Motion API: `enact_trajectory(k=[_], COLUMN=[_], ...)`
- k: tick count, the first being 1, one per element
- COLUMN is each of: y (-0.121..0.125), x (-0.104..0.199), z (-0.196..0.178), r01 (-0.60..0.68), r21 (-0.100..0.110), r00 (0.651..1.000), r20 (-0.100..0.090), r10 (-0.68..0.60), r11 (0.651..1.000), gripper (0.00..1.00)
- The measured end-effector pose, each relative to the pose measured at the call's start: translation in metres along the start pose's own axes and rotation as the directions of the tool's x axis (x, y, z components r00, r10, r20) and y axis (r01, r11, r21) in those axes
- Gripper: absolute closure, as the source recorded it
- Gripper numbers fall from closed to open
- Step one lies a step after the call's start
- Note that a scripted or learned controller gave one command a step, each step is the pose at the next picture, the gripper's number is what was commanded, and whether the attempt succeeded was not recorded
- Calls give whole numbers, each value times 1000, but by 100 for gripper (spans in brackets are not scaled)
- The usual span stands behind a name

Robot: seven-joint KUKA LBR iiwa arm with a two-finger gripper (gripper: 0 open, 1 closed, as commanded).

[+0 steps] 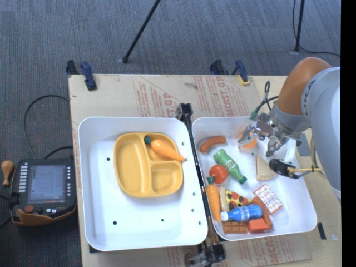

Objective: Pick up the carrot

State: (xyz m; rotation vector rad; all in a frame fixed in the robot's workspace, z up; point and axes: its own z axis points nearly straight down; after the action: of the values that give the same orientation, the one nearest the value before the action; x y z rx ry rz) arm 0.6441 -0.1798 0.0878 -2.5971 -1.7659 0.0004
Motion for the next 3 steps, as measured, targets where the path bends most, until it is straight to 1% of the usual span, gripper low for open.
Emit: enact_trajectory(k=[1,2,3], y=[9,9,-44], x=[-18,-19,-24], z=[-1,-11,0], r01=[-72,-66,287], r21=[5,2,1], r00=[997,998,958], r20=[-7,-3,-1], r10=[72,66,-287], r11=[997,998,958], gripper=[0,100,100])
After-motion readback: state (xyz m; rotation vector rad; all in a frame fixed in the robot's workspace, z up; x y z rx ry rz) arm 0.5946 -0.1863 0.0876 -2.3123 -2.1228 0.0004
